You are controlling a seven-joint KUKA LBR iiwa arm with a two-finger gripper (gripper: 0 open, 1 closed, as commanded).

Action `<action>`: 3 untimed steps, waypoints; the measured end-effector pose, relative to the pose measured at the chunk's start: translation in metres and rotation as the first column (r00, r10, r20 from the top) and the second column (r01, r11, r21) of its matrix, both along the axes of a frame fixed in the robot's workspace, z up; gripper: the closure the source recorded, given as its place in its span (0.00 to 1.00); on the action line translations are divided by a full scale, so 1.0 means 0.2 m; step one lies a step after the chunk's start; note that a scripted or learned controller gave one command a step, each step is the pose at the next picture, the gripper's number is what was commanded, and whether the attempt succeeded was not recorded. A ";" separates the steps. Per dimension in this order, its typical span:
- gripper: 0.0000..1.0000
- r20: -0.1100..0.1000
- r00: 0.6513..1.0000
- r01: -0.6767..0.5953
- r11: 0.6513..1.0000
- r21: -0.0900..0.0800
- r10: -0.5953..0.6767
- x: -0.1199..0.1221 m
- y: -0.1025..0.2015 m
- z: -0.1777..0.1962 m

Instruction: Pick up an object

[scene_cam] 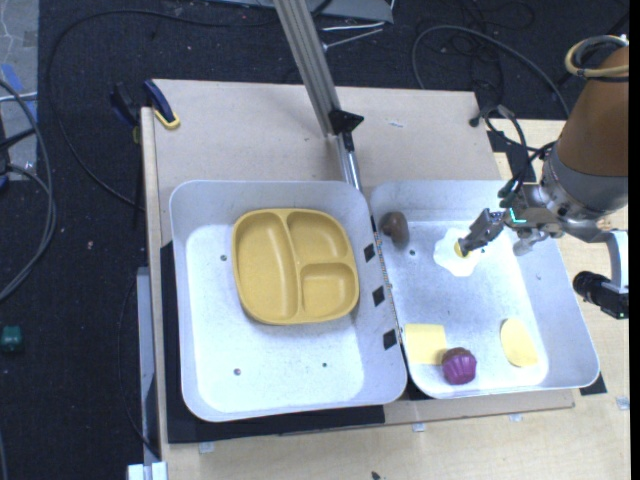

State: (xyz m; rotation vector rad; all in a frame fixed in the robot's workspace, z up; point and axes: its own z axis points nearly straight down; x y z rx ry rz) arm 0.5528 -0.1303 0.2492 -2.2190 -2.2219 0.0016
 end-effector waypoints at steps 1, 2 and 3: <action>0.00 0.002 1.000 0.000 1.000 0.000 0.000 0.00 0.00 0.00; 0.00 -0.003 1.000 0.002 1.000 0.000 -0.002 0.04 -0.02 -0.26; 0.00 -0.001 1.000 0.002 1.000 0.000 -0.002 0.08 -0.02 -0.50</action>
